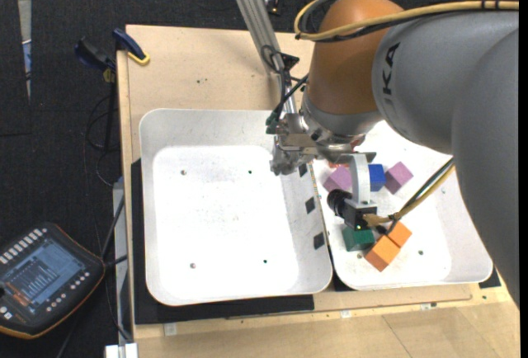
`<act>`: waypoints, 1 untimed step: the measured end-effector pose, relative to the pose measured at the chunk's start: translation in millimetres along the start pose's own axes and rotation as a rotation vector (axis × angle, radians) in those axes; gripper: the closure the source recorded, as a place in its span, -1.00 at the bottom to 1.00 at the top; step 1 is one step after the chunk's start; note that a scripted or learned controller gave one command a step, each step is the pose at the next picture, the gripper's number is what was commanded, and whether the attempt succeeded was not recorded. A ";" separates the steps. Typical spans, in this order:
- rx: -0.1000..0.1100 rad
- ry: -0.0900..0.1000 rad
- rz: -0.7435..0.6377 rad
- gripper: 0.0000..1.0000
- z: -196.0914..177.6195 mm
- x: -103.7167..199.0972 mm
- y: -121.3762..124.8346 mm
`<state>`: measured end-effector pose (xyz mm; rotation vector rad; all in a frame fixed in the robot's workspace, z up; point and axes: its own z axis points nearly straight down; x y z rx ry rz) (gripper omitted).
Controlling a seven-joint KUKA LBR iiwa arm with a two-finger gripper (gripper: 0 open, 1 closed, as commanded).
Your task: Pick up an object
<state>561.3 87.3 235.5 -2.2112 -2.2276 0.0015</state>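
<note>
The metal claw (286, 158) hangs over the shared rim of the smooth white left bin (214, 216) and right bin (437, 257). Whether it is apart or together cannot be told. To its right lie square-edged blocks: pink block (338, 179), blue block (377, 176), purple block (399, 176), with green block (357, 239) and orange block (384, 252) nearer the camera.

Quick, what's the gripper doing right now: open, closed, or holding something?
Gripper: cannot be told from this view.
</note>
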 end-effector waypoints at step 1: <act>-0.002 -0.001 0.007 -1.00 -0.5 -3.0 0.8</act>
